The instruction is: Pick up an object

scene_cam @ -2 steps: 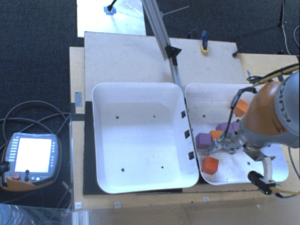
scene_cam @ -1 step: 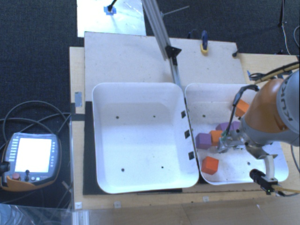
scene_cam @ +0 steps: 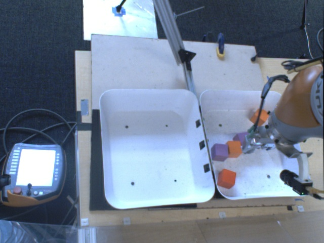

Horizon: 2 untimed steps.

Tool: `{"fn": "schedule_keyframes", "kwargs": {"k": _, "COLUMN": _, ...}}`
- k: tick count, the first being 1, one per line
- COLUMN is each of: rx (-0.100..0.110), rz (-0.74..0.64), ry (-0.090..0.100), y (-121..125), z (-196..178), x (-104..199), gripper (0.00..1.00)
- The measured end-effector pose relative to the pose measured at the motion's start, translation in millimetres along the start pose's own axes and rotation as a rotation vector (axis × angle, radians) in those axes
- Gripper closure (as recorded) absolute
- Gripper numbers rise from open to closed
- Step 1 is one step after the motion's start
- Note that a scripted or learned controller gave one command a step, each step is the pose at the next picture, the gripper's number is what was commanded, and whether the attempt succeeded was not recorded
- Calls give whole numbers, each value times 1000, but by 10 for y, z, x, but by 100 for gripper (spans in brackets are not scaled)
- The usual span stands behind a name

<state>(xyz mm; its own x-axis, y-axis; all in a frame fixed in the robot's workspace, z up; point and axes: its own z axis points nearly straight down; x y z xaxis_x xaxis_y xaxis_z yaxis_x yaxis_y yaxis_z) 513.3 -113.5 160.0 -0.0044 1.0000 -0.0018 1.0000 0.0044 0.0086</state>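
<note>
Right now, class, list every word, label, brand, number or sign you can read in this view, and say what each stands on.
None can be read.
Teach pendant beside the bench: its screen is washed out white, and any button markings are too small to read.
Small grey tag on the bench's edge: too blurred to read.
Coloured blocks in the right bin: plain faces, with no visible print.
</note>
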Motion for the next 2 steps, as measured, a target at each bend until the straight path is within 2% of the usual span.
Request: {"fn": "schedule_keyframes", "kwargs": {"k": 2, "rx": -1, "rz": 0, "ry": -1, "y": 165, "z": -1192, "x": -124, "gripper": 100}}
